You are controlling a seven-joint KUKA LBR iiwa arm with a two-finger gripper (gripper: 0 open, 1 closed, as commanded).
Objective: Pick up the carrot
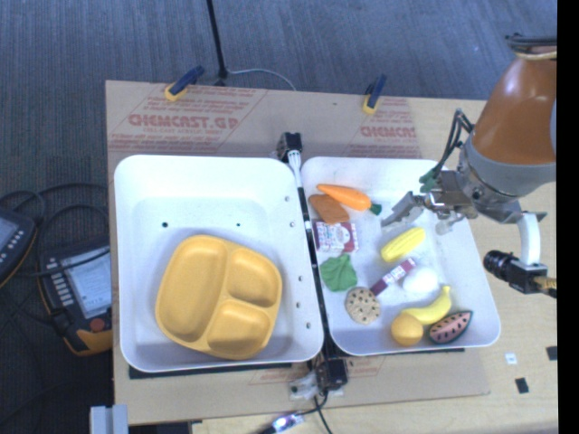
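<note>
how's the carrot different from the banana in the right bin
The carrot is orange with a green tip; the banana is yellow. The carrot is straight and lies at the bin's far edge; the banana curves and lies near the front, beside a watermelon slice. Both lie flat in the right bin.

You have two shallow white plastic bins (136,242) side by side, one yellow three-compartment tray (219,294) in the left-of-frame bin, and in the right-of-frame bin (479,319) one orange carrot (344,196), one corn cob (403,243), one banana (432,307), one watermelon slice (450,326) and one cookie (363,306).
</note>
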